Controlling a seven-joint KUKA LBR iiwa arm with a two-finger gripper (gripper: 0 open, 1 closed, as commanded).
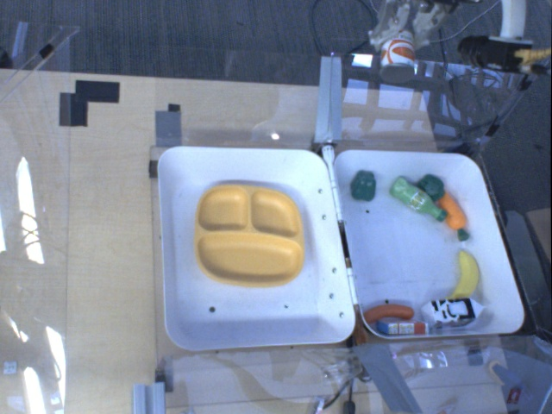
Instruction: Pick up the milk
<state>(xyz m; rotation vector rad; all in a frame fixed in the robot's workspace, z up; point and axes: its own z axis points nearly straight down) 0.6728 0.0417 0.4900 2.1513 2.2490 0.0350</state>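
The milk (453, 311) is a small white carton with black patches. It lies on its side in the front right corner of the right bin (405, 257). My gripper (401, 31) hangs high at the back, beyond the bin's far wall and well away from the milk. A small orange and white round thing (398, 53) sits right under the gripper; I cannot tell whether it is held.
A banana (467, 274) lies just behind the milk. A sausage (388, 312) and a red and white packet (398, 327) lie to its left. A green pepper (363, 185), green bottle (416, 198), broccoli (430, 185) and carrot (453, 214) lie at the back. The left bin (181, 300) holds a yellow sectioned plate (250, 234).
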